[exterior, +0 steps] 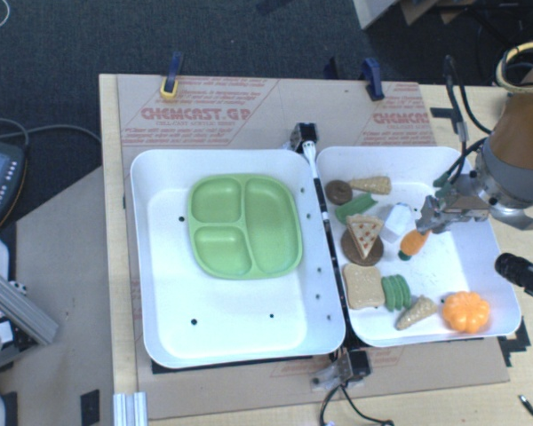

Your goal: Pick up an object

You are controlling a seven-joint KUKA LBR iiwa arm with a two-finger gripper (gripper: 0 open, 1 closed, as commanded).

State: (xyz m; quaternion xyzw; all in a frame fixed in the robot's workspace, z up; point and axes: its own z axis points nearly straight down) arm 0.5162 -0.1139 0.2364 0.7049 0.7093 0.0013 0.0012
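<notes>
A: Looking down, two white bins are seen side by side on the bench. What is seen in the left bin point(160, 309)?

B: A green plate point(245, 226) with three parts is laid flat in it.

A: And the right bin point(480, 264)?

B: Toy food is spread in it. A brown round piece point(338, 192) and a cone point(370, 185) are placed near the top. A green leafy piece point(355, 208) is seen just below them. A pizza slice point(365, 236) is laid on a brown disc. A slice of bread point(364, 286) is set below that, with a green ribbed piece point(395, 291) just beside it and a tan wedge point(416, 313) touching that one. An orange pumpkin point(465, 312) is sat near the bottom right corner.

A: Where is the gripper point(424, 227)?

B: It is held low over the middle of the right bin, reached in from the right on the grey arm point(515, 167).

A: Is anything held by it?

B: A small orange carrot point(413, 243) is seen right at the tips, tilted, beside a white piece point(396, 222). It looks touched by the fingers. If it is really pinched cannot be told, and open or closed cannot be told either.
</notes>
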